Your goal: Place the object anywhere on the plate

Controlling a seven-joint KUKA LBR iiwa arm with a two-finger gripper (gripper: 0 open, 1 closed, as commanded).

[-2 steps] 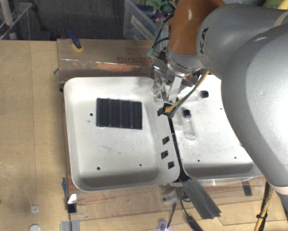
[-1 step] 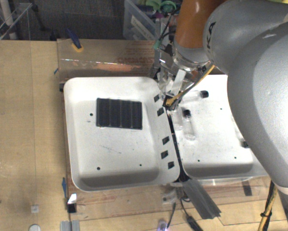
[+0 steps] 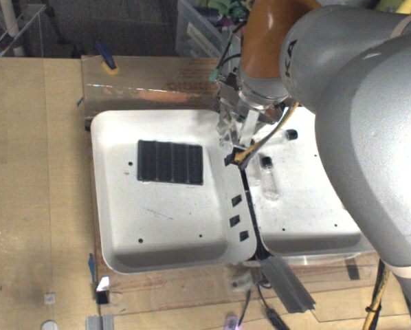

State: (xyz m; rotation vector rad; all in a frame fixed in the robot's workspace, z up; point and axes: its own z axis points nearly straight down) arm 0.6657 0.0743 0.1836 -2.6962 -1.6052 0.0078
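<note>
Camera view: arm [image 3: 343, 81] comes in from the right, wrist with the orange band [image 3: 271, 19] pitched down over the seam between the two bins. Gripper [image 3: 234, 130] hangs at the far end of that seam, roughly over the inner rim of the left bin [image 3: 116, 253]. Fingers are pale and blur into the white plastic, so I can't tell how far apart the jaws stand, and I see nothing clamped between them. Not calling it a hold.

Likely object: a small clear vial [image 3: 268, 181] with a dark cap, lying on its side on the floor of the right bin [image 3: 308, 232], just beside the divider and a bit nearer the camera than the gripper. Apart from the gripper, not touching it. Clear body against white, so edges are faint.

Plate: the dark ribbed rectangle [image 3: 170, 162] lying flat in the left bin, left of the gripper, well apart from the vial. Nothing on it.

Judgement: task not started in effect; the vial is in the wrong bin and loose. The gripper is closer to the seam than to the vial, so it needs to shift toward the camera and right before descending. Risk: a round vial on its side may roll off a pinch, and the divider leaves little room on that side.
</note>
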